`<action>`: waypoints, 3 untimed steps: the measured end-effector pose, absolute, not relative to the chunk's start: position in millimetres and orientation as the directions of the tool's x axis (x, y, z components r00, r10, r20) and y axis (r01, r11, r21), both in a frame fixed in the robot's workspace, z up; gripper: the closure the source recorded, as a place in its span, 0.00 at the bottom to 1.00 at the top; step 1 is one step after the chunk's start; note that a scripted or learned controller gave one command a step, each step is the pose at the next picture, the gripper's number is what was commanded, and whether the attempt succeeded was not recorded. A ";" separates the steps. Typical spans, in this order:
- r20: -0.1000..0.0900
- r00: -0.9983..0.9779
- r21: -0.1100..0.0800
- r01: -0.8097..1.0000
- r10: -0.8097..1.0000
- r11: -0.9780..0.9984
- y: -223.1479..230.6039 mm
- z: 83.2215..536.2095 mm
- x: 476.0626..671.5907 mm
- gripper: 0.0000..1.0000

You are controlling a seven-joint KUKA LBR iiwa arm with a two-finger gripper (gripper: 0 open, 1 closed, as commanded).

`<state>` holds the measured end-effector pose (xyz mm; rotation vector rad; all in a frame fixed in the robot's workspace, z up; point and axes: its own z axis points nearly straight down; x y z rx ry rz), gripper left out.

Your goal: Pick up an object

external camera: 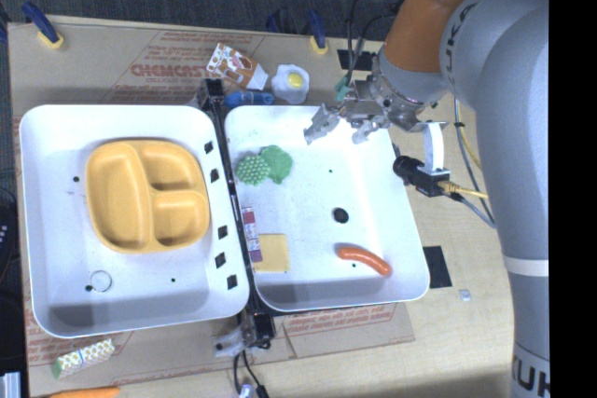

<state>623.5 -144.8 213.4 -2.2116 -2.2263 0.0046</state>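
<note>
Gripper: the gripper hangs over the upper edge of the right bin, fingers spread with nothing between them.
Targets: broccoli lies just below-left of the fingers; a hot dog sits near the lower right wall; a cheese slice lies by the divider.
Left bin: the left bin carries a yellow tray.
Risk: the broccoli is lumpy, so a descent off its centre may nudge it aside and close on air.
Risk: the cheese lies flat, likely too thin to pinch.
Hedge: height above the bin floor is hard to judge.
</note>
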 end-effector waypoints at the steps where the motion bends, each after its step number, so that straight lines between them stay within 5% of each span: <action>1: 0.002 -0.259 -0.005 0.966 0.966 0.259 -119.2 91.2 639.8 0.00; 2: 0.002 -0.263 -0.006 0.965 0.965 0.263 -119.0 101.8 640.4 1.00; 3: 0.002 -0.264 -0.006 0.965 0.965 0.264 -119.0 101.8 640.3 0.00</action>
